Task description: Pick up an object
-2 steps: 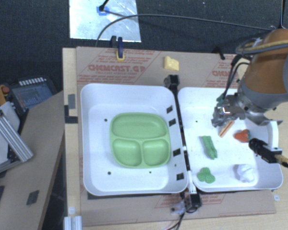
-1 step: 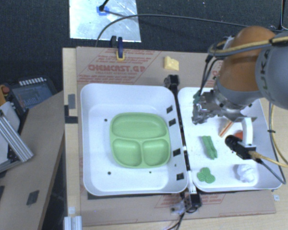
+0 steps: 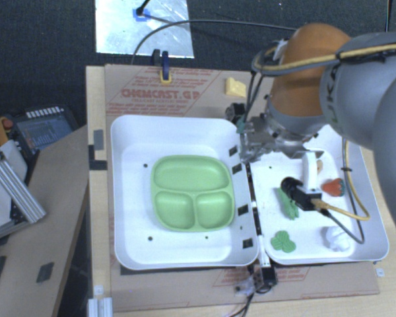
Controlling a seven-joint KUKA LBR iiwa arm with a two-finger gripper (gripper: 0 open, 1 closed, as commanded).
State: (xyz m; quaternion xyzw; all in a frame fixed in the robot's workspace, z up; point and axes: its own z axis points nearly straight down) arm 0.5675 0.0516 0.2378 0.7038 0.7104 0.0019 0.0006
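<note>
Things to pick lie in the right bin (image 3: 310,233), lower right of the frame: a green toy (image 3: 283,243), a red toy (image 3: 332,188) and a white lump (image 3: 336,238), probably spread apart so each can be taken singly. The claw (image 3: 251,147) hangs by the bin's upper left corner; wide or narrow, I cannot tell. The left bin (image 3: 132,177) holds a green plate (image 3: 190,191). The brown sheet (image 3: 185,88) underneath reads "CHEMCAST GP"

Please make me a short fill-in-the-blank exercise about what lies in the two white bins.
1. The green divided plate has ___ compartments.
2. This plate lies in the bin on the view's ___ side.
3. The small red object lies in the bin on the view's ___ side.
Missing words: three; left; right.
</note>
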